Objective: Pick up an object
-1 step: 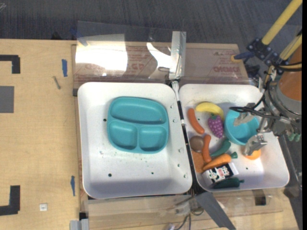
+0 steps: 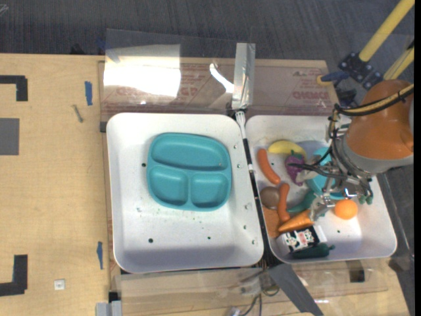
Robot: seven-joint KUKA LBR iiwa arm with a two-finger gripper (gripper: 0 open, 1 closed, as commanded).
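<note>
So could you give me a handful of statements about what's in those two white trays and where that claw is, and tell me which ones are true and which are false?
1. A teal divided plate lies in the left bin. True.
2. The right bin holds a single object. False: it holds several, among them a banana, an orange ball and carrots.
3. The claw is over the right bin. True.
4. The orange ball sits on the teal plate. False: it is in the right bin, beside the claw.
5. The arm's orange band is above the left bin. False: it is at the right bin's far right side.
</note>
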